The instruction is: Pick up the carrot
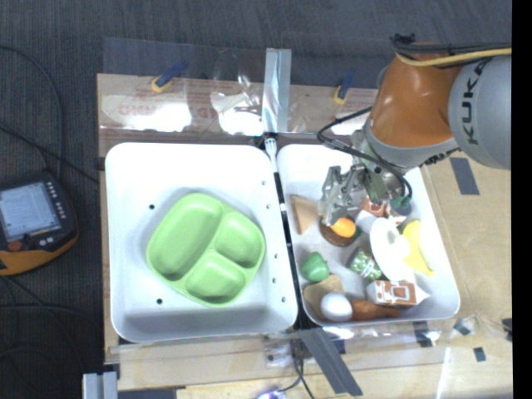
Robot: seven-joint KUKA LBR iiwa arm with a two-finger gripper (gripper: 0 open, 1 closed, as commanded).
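The camera view looked down on two white bins set side by side on a wooden bench. The left bin (125, 223) held a green divided plate (208, 246), lying near the middle and a little tilted. The right bin (445, 293) was crowded with toy food.

The arm (432, 106) reached in from the right, its orange band above the far edge of the right bin. The gripper (342, 210) hung low over the far-middle part of that bin, pointing down at a small brown bowl (337, 235) with an orange ball (343, 225) in it. Whether its fingers were apart or together could not be told from this angle.

The carrot (366, 310), an orange-brown tapered piece, lay along the near edge of the right bin, touching a white egg (336, 307) on its left and just beside a small red and white carton (392, 293) on its right. It was well apart from the gripper.

Also in the right bin were a tan wedge (304, 214) at the left wall, a green pepper (315, 266) near the egg, a white plate (386, 243), and a yellow banana (415, 246) at the right side.

A handheld control pad (33, 214) lay on the dark floor, far left.
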